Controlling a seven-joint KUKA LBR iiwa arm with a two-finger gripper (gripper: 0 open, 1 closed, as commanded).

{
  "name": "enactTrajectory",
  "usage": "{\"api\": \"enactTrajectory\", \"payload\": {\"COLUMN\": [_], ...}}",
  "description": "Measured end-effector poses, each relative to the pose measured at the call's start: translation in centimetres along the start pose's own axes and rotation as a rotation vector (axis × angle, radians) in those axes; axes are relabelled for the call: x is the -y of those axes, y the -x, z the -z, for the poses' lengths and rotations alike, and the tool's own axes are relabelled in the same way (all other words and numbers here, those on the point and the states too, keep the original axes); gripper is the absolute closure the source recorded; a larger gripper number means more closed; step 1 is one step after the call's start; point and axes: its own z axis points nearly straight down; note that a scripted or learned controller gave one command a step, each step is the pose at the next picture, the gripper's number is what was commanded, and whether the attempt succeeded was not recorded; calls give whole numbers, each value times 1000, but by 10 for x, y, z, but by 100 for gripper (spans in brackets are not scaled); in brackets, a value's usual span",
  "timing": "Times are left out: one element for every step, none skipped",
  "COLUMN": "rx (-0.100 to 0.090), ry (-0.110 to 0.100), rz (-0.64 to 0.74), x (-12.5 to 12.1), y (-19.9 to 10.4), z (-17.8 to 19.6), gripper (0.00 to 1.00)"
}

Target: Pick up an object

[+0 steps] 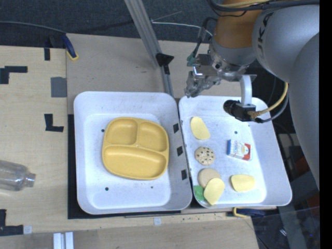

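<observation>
The right bin (270,139) holds several small items. A pale yellow oval piece (199,128) lies at its upper left, and a round cookie (205,155) sits below it. Further down are a tan piece (208,176) and a yellow-green piece (214,190) resting on a green scrap (198,193). A small blue, white and red carton (238,149) and a yellow lump (243,182) lie to the right. My gripper (193,88) hangs over the bin's upper left corner, above the oval piece, with nothing seen between its fingers.
The left bin (85,139) carries a yellow divided plate (136,148). A slanted metal pole (148,32) stands behind the bins. A clear plastic bottle (14,176) lies on the bench at far left. A black fitting (238,109) on the arm hangs over the right bin.
</observation>
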Motion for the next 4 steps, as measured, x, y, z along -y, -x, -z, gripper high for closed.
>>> {"api": "enactTrajectory", "payload": {"rx": [4, 5, 0, 3], "ry": [-18, -8, -3, -16], "rz": [-5, -11, -1, -6], "x": [18, -8, 1, 22], "y": [4, 79, 37, 48], "z": [-102, -97, -37, -101], "gripper": [100, 100, 100, 100]}}
